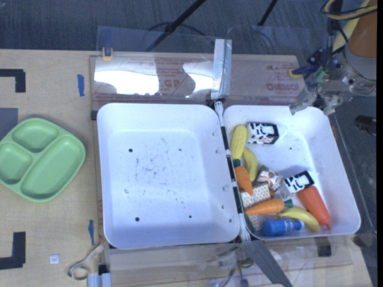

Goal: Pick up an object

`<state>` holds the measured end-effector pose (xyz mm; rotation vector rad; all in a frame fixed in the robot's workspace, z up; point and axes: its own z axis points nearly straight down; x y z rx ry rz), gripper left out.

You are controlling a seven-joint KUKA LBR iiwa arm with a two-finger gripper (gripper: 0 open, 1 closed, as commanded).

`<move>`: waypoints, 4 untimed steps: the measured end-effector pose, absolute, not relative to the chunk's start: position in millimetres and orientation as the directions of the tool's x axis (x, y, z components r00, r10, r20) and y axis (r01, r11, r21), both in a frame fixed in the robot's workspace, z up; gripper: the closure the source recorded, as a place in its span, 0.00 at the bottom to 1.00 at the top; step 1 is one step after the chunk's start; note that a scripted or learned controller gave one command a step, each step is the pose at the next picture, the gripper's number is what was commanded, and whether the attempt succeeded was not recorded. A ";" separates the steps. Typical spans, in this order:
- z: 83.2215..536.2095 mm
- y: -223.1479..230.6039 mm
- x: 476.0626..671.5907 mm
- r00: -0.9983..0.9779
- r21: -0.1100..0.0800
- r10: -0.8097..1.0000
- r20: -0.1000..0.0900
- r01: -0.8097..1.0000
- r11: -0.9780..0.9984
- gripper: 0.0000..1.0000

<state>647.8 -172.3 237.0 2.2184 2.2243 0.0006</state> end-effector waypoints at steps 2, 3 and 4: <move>131.5 -133.2 653.9 -0.025 0.027 1.000 -0.009 0.999 0.025 1.00; 272.3 -166.2 632.3 0.064 0.002 0.998 -0.001 0.998 -0.064 1.00; 272.7 -88.5 627.8 0.280 -0.002 0.960 0.000 0.960 -0.280 1.00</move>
